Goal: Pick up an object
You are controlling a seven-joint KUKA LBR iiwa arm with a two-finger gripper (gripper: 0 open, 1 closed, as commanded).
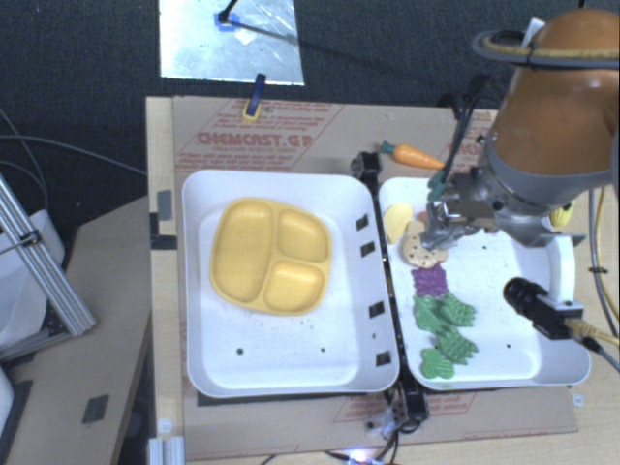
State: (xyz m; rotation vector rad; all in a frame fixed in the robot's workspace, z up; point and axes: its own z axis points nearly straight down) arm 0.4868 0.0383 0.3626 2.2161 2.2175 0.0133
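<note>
- We see a bench topped with a brown cardboard sheet (291,134) printed in red, standing on dark carpet (77,66).
- A silvery sheet (232,27) lies on the carpet beyond the bench's far edge.
- The left bin (208,356) and the right bin (504,356) sit side by side on the cardboard, touching along their inner walls.
- The grey arm (562,95) reaches in from the right over the right bin's far half.
- A yellow three-compartment plate (271,255) lies in the left bin.
- The gripper (441,226) hangs low over the far left part of the right bin; we cannot tell whether it is released or clenched.
- The green toy pieces (444,323) lie in a cluster nearer us, well apart from the claw.
- An orange carrot (417,155) lies at the bin's far rim.
- A purple grape bunch (429,281) sits just beyond the green pieces.
- The round speckled cracker (418,252) lies just beside the claw's tip, on its near-left side.
- A pale yellow piece (396,223) touches the cracker's far side.
</note>
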